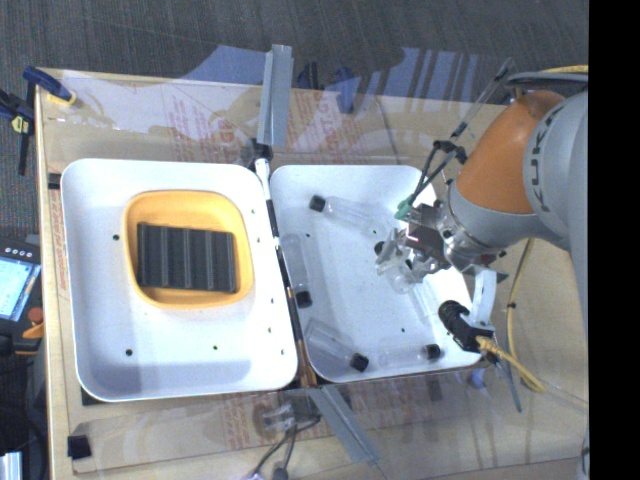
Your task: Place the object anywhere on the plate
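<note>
Lying in the right bin (330, 183), clear plastic tubes w/ black caps are scattered across the white floor. One tube (350, 210) sits toward the far wall, its cap pointing left. A second tube (293, 266) lies along the bin's left wall. A third tube (330, 346) and a fourth tube (405, 351) rest near the front wall, approx. side by side but apart. A small clear item (402, 276), too blurred to identify, shows just under the gripper (405, 253).

The gripper hangs over the right half of that bin, near its middle depth; whether it is open or closed cannot be told, and nothing can be seen gripped in it. The arm (560, 168) comes in from the right, its orange band (505, 163) above the wrist, w/ thin cables looping around the wrist.

The plate (190, 205), yellow w/ a dark ridged centre, sits in the left bin (90, 348), toward its far side and well apart from the tubes. The two bins stand touching at their inner walls on the bench (150, 103). A blue clamp (50, 83) grips the bench's far-left corner, and a small lit screen (15, 283) shows at the left edge.
</note>
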`<state>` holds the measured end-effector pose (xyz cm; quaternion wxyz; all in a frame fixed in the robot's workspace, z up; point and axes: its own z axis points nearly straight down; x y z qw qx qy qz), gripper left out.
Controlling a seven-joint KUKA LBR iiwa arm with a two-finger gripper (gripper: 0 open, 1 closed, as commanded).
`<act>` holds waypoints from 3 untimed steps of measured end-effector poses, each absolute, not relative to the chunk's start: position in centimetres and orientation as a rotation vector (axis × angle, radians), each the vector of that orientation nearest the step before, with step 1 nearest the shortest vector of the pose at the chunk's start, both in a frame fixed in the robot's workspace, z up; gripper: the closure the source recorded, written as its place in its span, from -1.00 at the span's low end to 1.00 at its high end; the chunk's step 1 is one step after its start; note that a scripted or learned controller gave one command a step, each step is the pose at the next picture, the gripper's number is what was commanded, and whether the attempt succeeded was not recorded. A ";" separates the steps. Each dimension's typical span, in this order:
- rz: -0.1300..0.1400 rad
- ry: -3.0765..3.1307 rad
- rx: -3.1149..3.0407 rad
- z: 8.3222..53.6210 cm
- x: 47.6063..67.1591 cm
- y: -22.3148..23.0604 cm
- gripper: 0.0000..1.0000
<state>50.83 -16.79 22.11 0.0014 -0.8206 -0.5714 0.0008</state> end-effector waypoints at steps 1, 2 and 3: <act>0.004 -2.151 -2.282 21.8 47.6 -14.4 1.00; 0.002 -2.391 -2.035 23.8 55.9 -11.4 1.00; 0.003 -2.642 -1.692 19.4 58.7 -7.5 1.00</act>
